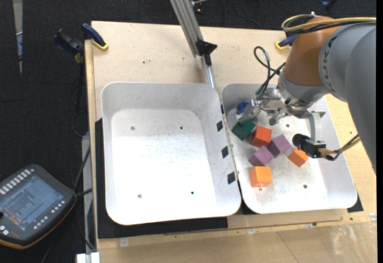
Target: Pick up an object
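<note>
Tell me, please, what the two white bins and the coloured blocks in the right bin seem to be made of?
The bins: the left bin and right bin look like thin moulded plastic, smooth and slightly glossy, with rounded rims. The blocks: the orange block, purple block and green block look matte with flat, even colour, perhaps foam or painted wood; I cannot tell which.

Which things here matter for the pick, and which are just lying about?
For the job:
- pincer, low over the right white bin
- green block
- three orange blocks
- two purple blocks
- small blue piece

Lying about:
- left white bin
- grey handheld pendant with screen
- blue and yellow clamp
- slanting metal pole
</note>
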You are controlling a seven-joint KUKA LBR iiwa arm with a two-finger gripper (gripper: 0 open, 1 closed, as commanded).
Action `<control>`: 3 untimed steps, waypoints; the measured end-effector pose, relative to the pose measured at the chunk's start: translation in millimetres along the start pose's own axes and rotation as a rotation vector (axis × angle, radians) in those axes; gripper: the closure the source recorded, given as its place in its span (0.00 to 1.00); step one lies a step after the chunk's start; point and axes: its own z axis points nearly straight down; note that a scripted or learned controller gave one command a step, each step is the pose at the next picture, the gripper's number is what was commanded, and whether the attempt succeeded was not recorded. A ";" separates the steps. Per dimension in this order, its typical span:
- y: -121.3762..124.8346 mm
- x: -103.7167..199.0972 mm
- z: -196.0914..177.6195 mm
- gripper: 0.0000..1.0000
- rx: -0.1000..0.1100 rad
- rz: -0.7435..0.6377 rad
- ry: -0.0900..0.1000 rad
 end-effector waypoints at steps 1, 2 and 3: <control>1.2 -0.6 -12.6 1.00 -0.005 -0.001 -0.003; 6.3 -8.0 -59.4 1.00 -0.001 -0.001 -0.005; 8.3 -8.1 -111.4 1.00 -0.003 -0.003 -0.005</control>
